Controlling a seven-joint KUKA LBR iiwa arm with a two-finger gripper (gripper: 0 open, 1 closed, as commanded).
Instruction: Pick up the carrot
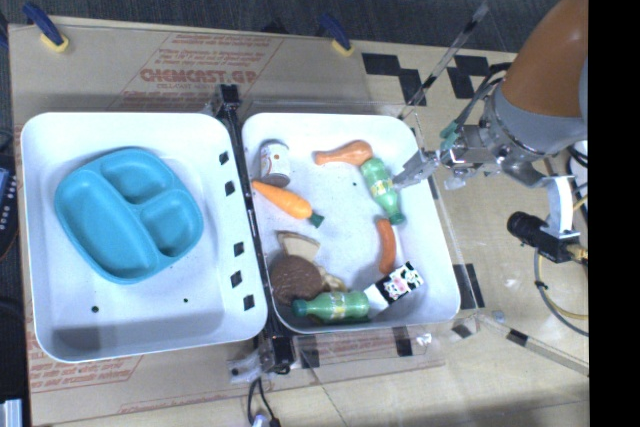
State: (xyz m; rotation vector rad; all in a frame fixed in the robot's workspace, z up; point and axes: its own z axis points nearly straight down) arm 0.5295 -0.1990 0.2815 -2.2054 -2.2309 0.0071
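The carrot (283, 200), orange with a small green end, lies in the right bin (425, 245) near its left wall, pointing down and to the right. My gripper (410, 175) hangs over the bin's right rim, beside the top of a green bottle (381, 188) and well to the right of the carrot. Nothing shows between its tips.
Around the carrot in the right bin are a small can (272, 160), a drumstick (343, 154), an orange sausage (386, 245), a bread slice (298, 243), a brown lump (292, 277), a second green bottle (333, 307) and a cow-patterned carton (398, 284). A blue divided plate (128, 212) sits in the left bin (60, 335).
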